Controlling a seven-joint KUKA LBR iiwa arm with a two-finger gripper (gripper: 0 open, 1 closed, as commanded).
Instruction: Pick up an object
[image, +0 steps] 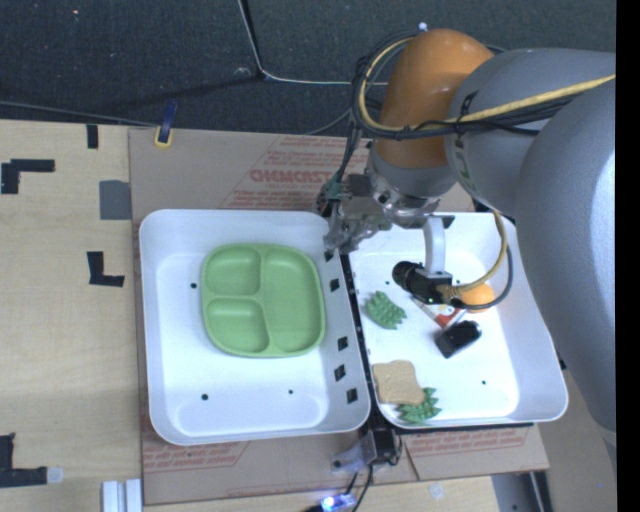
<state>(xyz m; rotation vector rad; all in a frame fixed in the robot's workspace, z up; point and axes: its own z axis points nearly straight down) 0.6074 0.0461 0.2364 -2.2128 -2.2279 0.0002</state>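
A: Gripper (352, 232) state?
B: It sits at top centre of frame, over the divider between the bins; jaws too hidden to call.
A: Objects?
B: Green tray (263, 299) in left bin (165, 330). Right bin (520, 375): leafy green piece (385, 309), toast slice (397, 381), black block (457, 338).

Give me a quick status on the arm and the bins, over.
Tool low over the divider between bins, nothing seen held. Right white bin: green leafy toy, tan bread slice, black block. Left bin: green divided plate.
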